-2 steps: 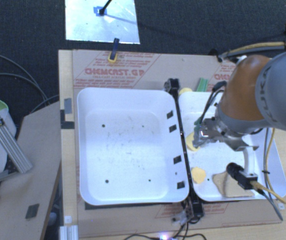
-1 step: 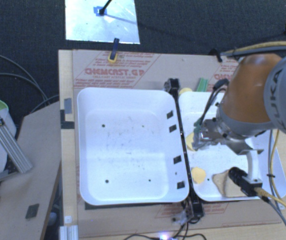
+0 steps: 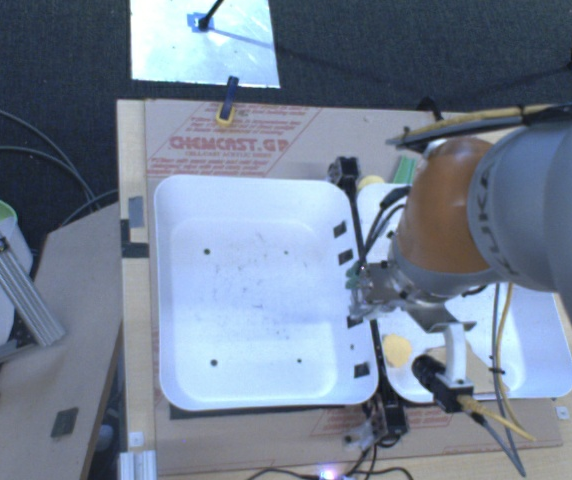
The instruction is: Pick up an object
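A small round yellow object lies in the right bin, near its front left corner. A pale yellow object shows at that bin's far left corner, with a green thing just beside it. My gripper hangs low at the right bin's left wall, by the divide between the two bins, a little beyond the round yellow object. The grey arm and its orange band cover most of the right bin, hiding whatever lies beneath them.
The left bin stands beside the right one on a cardboard sheet. Black clips line the shared edge. A shiny metal plate lies at the back, and an aluminium rail crosses the far left.
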`<state>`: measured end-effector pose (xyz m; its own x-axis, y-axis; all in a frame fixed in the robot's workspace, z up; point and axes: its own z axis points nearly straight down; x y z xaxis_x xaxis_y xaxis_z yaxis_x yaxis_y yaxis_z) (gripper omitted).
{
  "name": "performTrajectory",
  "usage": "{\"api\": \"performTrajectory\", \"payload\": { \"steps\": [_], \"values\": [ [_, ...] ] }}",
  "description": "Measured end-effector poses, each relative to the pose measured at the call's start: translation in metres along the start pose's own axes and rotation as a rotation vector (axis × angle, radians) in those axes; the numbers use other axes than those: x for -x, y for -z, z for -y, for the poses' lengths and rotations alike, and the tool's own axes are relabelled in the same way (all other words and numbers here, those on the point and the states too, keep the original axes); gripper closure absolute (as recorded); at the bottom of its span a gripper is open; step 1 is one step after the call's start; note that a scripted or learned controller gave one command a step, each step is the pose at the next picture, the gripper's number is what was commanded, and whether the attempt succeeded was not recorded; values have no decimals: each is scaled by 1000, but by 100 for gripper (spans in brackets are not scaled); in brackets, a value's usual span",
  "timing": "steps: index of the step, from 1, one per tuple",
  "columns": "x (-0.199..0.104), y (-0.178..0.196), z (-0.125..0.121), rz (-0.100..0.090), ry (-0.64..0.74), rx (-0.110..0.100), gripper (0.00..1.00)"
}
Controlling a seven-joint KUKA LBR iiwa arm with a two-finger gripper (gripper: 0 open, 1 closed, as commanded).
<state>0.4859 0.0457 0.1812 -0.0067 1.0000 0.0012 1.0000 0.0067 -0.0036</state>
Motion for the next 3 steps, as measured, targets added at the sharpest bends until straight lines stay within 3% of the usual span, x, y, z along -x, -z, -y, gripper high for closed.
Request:
{"api": "performTrajectory", "payload": {
  "steps": [1,2,3],
  "values": [
    [-18,133,-3,-3,1,20,100],
    [43,267,-7,1,-10,24,100],
    [-20,256,0,0,4,6,100]
  ]
}}
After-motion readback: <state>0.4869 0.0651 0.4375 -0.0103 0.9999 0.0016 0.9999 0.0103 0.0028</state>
